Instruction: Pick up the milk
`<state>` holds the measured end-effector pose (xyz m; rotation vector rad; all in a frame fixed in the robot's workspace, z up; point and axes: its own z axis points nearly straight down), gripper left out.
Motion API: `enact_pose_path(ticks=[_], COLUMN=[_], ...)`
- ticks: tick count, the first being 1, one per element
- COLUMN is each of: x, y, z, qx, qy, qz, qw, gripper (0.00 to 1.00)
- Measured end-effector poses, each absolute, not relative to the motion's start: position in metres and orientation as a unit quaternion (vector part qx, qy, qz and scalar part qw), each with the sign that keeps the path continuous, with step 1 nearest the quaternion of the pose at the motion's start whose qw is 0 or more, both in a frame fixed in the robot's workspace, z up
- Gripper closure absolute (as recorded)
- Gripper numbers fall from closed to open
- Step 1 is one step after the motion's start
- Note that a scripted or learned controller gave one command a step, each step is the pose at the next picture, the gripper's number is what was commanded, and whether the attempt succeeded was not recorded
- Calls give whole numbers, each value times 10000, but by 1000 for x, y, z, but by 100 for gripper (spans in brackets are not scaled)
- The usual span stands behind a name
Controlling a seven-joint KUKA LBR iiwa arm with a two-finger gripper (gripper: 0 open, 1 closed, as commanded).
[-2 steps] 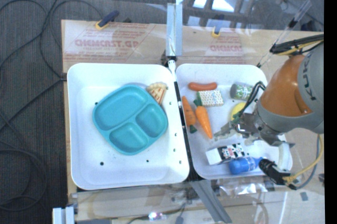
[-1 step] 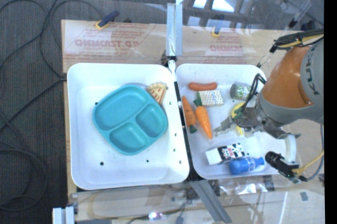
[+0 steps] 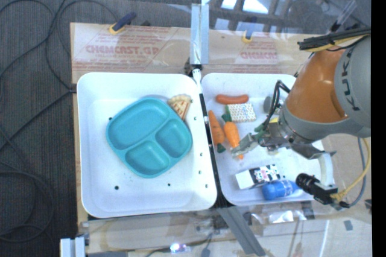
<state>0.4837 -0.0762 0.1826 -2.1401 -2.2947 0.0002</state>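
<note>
Camera view, looking down at a slant on two shallow white bins side by side; the left white bin (image 3: 90, 147) holds a turquoise plastic plate with three compartments (image 3: 149, 137), and a tan waffle-patterned toy wedge (image 3: 180, 106) touches the plate's rim at about one o'clock; the right white bin (image 3: 229, 189) holds the rest. The grey arm with its orange band (image 3: 316, 96) reaches in from three o'clock; its two-finger gripper (image 3: 248, 140) hangs over the bin's middle, fingers apart with nothing between them. The small white milk carton with a dark printed label (image 3: 258, 176) lies on its side at about five o'clock from the gripper, near but apart from it, touching a blue rounded bottle (image 3: 277, 190); two orange toy carrots (image 3: 222, 131) lie at nine o'clock from the gripper.
</note>
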Motion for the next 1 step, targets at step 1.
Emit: enact_pose_path(ticks=[1], x=[486], y=[-114], z=[89], qx=[-5716], qy=[-8206], qz=[-26], qw=[-31], gripper=[0])
